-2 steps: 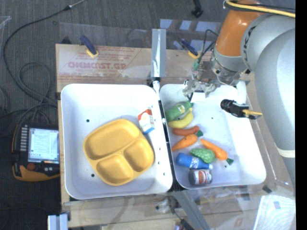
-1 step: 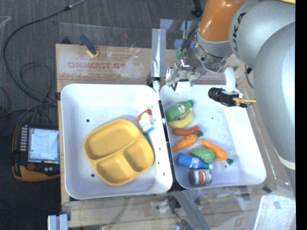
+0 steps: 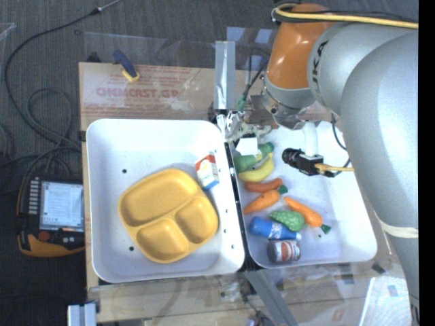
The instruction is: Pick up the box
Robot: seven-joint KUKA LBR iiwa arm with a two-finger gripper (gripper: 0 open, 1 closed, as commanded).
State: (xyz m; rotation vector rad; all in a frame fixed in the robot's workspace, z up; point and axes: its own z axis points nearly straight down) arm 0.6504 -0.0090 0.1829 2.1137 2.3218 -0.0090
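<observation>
Dark carpet lies around the desk (image 3: 136,90) with two white bins. Near the frame centre, the box (image 3: 207,172) rests in the left bin (image 3: 115,151), beside the yellow tray (image 3: 166,212). The jaws (image 3: 243,131) hang up and right of it, apart; I cannot tell their state.
</observation>
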